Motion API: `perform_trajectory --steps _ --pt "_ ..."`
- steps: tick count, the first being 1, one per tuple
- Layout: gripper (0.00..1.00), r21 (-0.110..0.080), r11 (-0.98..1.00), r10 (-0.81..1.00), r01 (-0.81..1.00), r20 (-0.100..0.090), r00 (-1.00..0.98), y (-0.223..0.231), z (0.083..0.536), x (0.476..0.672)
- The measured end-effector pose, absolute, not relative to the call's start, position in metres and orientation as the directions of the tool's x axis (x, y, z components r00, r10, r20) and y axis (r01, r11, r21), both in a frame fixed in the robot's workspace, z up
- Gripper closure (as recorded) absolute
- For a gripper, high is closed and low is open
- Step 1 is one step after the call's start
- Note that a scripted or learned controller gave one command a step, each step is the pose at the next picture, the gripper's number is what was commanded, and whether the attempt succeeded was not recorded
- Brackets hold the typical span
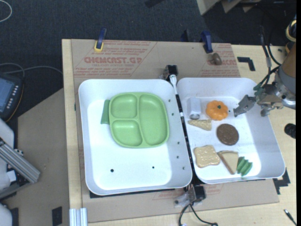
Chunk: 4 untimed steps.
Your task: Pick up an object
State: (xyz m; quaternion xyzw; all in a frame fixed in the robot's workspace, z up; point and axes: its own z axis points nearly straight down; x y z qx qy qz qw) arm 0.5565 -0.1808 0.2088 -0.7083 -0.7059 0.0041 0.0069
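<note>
The right bin (271, 140) holds several toy foods: an orange pumpkin-like piece (217, 110), a brown round patty (227, 134), a pale toast slice (206, 156), a tan wedge (229, 160) with a green leafy piece (244, 166) beside it, a small beige triangle (201, 124) and a little grey-white cylinder (194, 108). My gripper (254, 107) hangs over the bin's upper right part, to the right of the orange piece. Its two dark fingers stand apart, open, with nothing between them.
The left bin (94, 168) carries a green divided plate (138, 119) in its upper half. Blue and yellow clamps (99, 41) sit at the board's far edge. Cables run at the right, past the arm (288, 74).
</note>
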Motion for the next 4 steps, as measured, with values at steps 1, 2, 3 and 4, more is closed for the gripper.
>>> perform_trajectory --steps 1,2,3,4 --pt "0.0 -0.001 0.0 1.0 1.0 0.001 0.0 -0.181 0.217 0.559" --pt "0.0 -0.005 0.001 1.0 1.0 0.002 -0.001 -0.177 0.174 0.564" --pt "0.0 -0.007 0.001 1.0 1.0 0.003 -0.001 -0.167 0.116 0.56" --pt "0.0 -0.005 0.001 1.0 1.0 0.002 -0.001 -0.166 0.083 0.56"
